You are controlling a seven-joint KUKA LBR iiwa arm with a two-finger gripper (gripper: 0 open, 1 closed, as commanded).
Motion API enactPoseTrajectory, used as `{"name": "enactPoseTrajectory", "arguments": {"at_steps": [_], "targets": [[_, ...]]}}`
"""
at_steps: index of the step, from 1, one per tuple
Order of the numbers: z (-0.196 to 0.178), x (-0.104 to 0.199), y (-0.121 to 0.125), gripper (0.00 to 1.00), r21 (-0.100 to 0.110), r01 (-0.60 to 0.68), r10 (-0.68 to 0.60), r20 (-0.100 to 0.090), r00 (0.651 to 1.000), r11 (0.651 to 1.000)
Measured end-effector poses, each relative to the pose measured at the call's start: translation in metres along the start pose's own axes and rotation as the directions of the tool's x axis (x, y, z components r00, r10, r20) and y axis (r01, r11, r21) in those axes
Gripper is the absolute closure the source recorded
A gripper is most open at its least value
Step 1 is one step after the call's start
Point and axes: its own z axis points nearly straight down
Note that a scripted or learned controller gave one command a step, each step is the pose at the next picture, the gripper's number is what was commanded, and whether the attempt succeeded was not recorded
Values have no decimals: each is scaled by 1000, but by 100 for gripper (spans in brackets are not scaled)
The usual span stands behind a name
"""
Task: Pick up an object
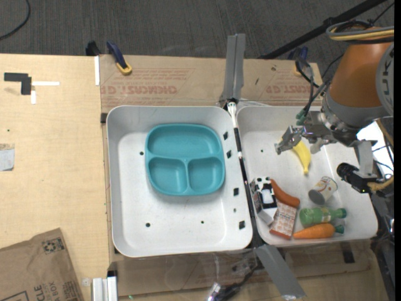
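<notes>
In the right bin my gripper hangs low with its fingers spread wide. The upper end of a yellow banana lies between and just below them, and the fingers do not look closed against it. The banana's lower end points toward the bin's front. Near the front of the same bin lie a red sausage, a small tan can, a green bottle, an orange carrot and a red-and-white packet.
The left bin holds a teal divided plate. A black-and-white item leans by the divider between the bins. The arm's orange band rises at the right. A cardboard sheet lies at the front left.
</notes>
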Motion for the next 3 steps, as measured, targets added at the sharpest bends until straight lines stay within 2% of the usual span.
{"name": "enactPoseTrajectory", "arguments": {"at_steps": [1, 2, 3], "targets": [[57, -11, -19, 0, 2, -294, 294, -1, 956, 956], [105, -57, 37, 0, -4, -228, 228, -1, 974, 974], [105, -2, 15, 0, -2, -107, 107, 0, 994, 994]]}}
